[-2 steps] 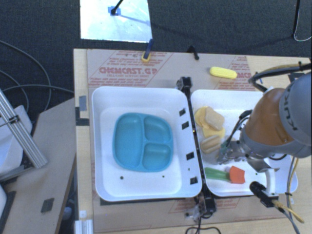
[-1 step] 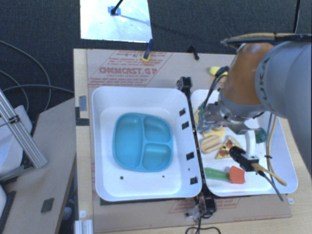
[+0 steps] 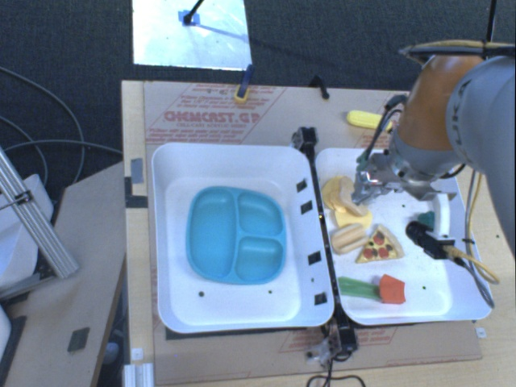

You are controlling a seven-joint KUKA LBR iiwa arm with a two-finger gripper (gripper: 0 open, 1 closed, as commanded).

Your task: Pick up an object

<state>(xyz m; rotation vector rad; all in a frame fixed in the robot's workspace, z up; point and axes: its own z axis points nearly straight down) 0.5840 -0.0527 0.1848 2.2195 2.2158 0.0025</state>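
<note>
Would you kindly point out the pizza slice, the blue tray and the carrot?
pizza slice [image 3: 380,246], camera view, middle of the topping.
blue tray [image 3: 211,232], camera view, left compartment.
carrot [image 3: 392,289], camera view, orange end.

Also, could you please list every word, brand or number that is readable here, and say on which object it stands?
"CHEMCAST GP", red print on the brown sheet beneath the bins; the large letters are blurred, so this reading is approximate.
Smaller red lines above and below it: too small to read.
Red print at the sheet's front edge: unreadable.
</note>
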